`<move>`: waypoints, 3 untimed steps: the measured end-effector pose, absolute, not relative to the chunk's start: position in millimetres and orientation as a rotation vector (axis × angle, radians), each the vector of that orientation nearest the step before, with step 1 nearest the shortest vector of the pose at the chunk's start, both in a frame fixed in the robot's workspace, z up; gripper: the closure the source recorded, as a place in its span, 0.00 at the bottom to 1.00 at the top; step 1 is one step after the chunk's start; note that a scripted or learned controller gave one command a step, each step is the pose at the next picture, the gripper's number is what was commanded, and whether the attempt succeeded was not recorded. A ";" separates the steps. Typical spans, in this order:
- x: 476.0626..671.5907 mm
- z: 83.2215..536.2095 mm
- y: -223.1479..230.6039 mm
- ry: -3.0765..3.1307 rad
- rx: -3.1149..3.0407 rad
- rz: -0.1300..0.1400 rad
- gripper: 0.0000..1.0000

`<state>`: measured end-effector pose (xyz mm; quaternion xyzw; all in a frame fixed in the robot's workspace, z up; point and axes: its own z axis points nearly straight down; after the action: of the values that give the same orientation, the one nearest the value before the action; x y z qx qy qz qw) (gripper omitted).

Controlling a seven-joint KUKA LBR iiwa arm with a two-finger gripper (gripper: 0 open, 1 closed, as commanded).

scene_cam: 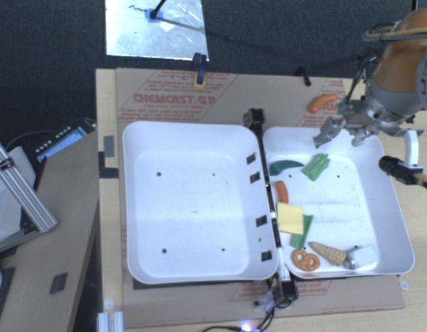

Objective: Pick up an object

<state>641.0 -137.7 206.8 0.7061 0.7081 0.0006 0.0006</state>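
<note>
Gripper is seen above the far edge of the right bin, fingers spread, nothing between them. The arm is cut off at the view's right edge. In the bin are a dark green piece, a light green piece, an orange sausage, a yellow slab, a pretzel and a cone (its pale tip is hard to make out). An orange item lies on the bench beyond the bin's far edge.
</note>
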 end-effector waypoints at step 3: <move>645.8 515.0 -86.9 2.215 2.202 0.020 1.00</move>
<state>645.8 -86.9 515.0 0.7049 0.7093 0.0063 0.0092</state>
